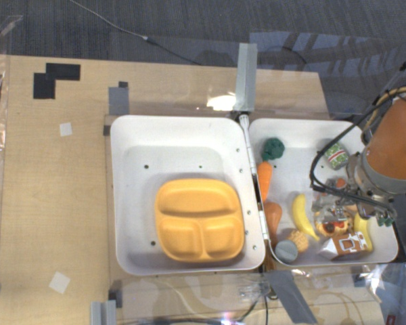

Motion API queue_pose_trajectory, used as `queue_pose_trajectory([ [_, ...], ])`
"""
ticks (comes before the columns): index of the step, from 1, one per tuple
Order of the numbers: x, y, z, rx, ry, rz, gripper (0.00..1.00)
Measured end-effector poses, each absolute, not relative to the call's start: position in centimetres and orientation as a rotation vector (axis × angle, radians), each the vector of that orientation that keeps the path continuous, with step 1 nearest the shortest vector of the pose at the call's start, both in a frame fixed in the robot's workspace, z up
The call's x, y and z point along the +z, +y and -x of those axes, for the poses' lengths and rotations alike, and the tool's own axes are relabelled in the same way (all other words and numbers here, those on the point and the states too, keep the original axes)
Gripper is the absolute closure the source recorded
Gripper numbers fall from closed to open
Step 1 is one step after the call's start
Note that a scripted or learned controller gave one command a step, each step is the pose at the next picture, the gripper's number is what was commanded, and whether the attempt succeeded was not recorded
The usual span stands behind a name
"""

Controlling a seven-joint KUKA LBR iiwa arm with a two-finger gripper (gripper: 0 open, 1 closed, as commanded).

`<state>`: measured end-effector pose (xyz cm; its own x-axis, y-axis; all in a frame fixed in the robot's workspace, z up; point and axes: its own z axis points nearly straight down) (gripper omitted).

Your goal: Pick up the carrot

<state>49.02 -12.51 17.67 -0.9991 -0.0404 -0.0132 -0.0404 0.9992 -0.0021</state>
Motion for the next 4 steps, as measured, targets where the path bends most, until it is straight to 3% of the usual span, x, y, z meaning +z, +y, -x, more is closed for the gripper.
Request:
queue_pose_trajectory([
  [2,19.9,-12.4,-49.6,-0.008,3.111,0.079,1.00],
  [3,28.5,-10.8,-51.0,-0.007,3.045,0.714,1.00],
  [4,19.7,-12.3,-51.9,-0.002,2.915,1.160,1.00],
])
